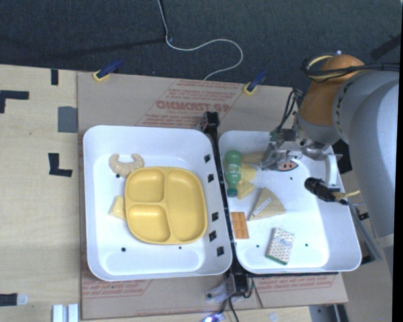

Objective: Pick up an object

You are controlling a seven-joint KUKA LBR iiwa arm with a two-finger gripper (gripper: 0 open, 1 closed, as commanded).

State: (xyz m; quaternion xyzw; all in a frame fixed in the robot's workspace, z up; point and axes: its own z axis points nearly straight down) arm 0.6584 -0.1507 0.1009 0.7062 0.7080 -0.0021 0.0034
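Grey metal made up the gripper (279, 158), which hung low over the far part of the right bin (330, 254), close to its back wall. How its jaws stood could not be told from this slanted view; the tip was a small dark cluster with nothing clearly seen between it. Just beside the tip, toward the arm, a small round white piece with a red mark (288, 165) lay on the bin floor, and whether the gripper touched it was unclear. On the other side of the tip lay a pale yellow piece (253, 159), and next to that a green bottle (232, 171) stretched along the divider between the bins. Nearer the middle of the bin sat a pale yellow wedge (268, 204), with an orange rectangular block (239, 224) close to the divider and a small patterned box (280, 245) toward the front. A black cable end (317, 188) hung over the bin's right part, below the arm (371, 130) with its orange band (326, 89). Well apart, in the left bin (98, 186), a yellow divided plate (166, 204) filled the centre, a tan curved toy (125, 163) lay at its far left corner, and a yellow piece (117, 207) poked out from beneath its left edge
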